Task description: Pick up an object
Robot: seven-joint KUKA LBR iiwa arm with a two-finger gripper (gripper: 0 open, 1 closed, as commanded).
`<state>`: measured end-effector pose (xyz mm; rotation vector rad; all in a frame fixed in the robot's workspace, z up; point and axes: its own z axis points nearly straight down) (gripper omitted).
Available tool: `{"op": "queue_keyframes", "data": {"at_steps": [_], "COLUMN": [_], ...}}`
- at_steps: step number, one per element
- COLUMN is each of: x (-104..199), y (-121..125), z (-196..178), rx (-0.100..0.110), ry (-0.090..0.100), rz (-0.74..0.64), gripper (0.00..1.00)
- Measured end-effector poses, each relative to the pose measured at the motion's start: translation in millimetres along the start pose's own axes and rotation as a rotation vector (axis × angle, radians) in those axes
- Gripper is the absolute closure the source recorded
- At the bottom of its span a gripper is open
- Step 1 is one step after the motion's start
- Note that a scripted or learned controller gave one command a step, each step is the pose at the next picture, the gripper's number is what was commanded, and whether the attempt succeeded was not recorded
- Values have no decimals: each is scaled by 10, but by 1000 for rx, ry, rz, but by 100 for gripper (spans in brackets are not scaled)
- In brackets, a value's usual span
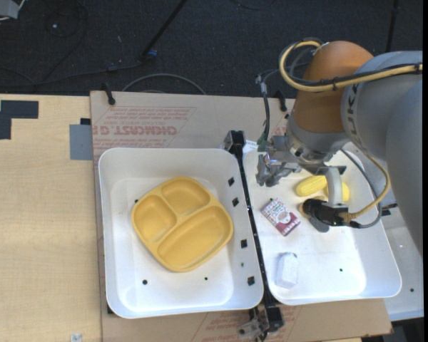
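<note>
My gripper point(268, 173) hangs low over the far left corner of the right bin point(374, 276), close to the divider between the bins. A small red and white packet point(280, 216) lies just in front of it, apart from it. A yellow rounded object point(312, 185) sits to the gripper's right, partly hidden by the wrist. A white lump point(286, 269) rests near the bin's front left. Nothing shows in the gripper's grasp.
The left bin point(121, 191) holds a yellow divided plate point(182, 223) in its middle. A black divider rail point(246, 212) runs between the bins. The grey arm with its orange band point(335, 84) covers the right bin's far right side.
</note>
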<state>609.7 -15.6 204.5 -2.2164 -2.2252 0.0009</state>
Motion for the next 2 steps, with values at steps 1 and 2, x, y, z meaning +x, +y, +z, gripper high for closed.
{"op": "queue_keyframes", "data": {"at_steps": [1,2], "x": [523,1070], "y": [146,237], "z": [26,-200], "rx": [1,-1], "ry": [1,0], "rz": [0,-1], "gripper": [100,100]}}
